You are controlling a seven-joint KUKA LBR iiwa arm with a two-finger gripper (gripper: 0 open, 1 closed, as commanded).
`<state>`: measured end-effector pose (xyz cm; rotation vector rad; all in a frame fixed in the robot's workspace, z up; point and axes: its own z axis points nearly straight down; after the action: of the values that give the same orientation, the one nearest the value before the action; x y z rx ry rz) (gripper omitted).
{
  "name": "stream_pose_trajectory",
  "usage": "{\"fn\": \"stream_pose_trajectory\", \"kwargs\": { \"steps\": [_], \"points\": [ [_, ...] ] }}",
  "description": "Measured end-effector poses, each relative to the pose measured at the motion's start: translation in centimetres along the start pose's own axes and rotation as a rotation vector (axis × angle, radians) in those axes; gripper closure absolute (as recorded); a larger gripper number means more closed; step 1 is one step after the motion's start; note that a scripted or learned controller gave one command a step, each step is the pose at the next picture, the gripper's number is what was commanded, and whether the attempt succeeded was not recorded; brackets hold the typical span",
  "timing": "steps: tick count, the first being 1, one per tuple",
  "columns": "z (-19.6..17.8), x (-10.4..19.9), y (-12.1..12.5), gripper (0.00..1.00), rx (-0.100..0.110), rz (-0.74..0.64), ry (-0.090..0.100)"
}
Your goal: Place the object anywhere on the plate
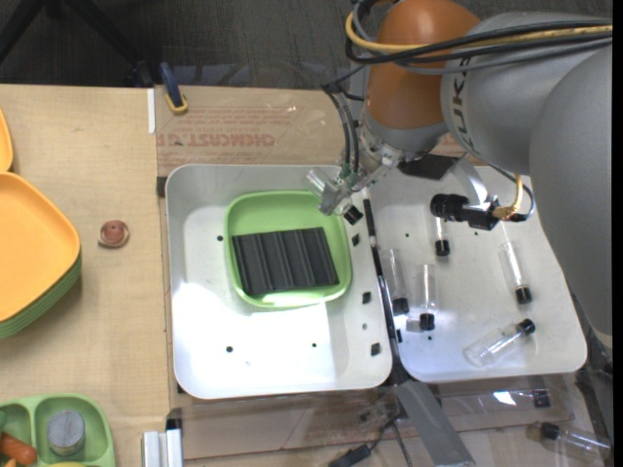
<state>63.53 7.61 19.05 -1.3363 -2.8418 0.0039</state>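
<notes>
Green plate [287,305] sits in the left bin [195,348], dark ribbed object [285,261] lying flat on it. I see the gripper [336,195] over the plate's 1 o'clock rim; object lies at its 7 o'clock, apart. Finger state: can't tell.

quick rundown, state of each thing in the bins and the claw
green plate: flat in the left bin, dark ribbed insert on it, no tube on it
claw: over the plate's upper right rim, finger state unclear
clear tubes with black caps: lying scattered in the right bin, apart from the claw
tube near the front: lying at a slant
</notes>
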Motion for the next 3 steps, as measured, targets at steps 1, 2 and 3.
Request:
{"fn": "stream_pose_trajectory", "kwargs": {
  "steps": [1, 2, 3],
  "points": [
    [-0.9, -0.2, -0.1, 1.00, 0.000, 0.003, -0.001],
    [-1.7, -0.3, -0.1, 1.00, 0.000, 0.005, -0.002],
    [-2.6, -0.4, -0.1, 1.00, 0.000, 0.006, -0.003]
  ]
}}
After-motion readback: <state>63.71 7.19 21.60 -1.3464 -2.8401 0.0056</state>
